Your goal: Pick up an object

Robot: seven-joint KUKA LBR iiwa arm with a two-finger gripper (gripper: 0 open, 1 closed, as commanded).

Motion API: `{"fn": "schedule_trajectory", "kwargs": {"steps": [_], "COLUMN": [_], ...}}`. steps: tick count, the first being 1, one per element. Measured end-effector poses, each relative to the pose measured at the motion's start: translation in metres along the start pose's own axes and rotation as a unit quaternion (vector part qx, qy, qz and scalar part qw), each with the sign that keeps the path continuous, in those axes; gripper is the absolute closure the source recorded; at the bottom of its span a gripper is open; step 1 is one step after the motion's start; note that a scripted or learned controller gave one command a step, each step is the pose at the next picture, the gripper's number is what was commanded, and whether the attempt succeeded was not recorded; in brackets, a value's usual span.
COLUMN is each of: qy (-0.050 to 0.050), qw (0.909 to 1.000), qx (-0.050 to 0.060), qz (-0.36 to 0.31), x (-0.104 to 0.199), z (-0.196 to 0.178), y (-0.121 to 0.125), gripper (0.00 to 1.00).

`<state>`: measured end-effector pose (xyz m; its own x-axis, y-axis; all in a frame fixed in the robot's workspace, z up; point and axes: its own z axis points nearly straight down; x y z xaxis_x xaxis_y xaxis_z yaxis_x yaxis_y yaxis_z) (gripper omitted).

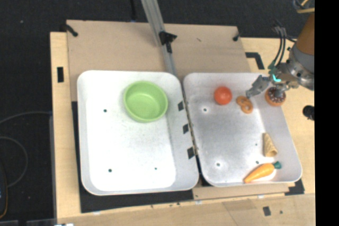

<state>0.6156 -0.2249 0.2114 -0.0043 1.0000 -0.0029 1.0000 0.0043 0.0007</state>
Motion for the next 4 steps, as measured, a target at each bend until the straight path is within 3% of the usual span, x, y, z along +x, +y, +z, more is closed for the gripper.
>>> {"fn": "schedule_trajectory", "kwargs": {"steps": [2, 3, 4], "qy": [0.007, 0.005, 0.003], "qw": [1.0000, 1.0000, 1.0000], "qx": [-0.002, -0.003, -0.005], "qz": [-0.001, -0.002, -0.002], "x": [0.011, 0.014, 0.011], "z": [0.098, 0.105, 0.092], "y": [0.002, 0.007, 0.007], "gripper": [0.00, 0.00, 1.00]}}
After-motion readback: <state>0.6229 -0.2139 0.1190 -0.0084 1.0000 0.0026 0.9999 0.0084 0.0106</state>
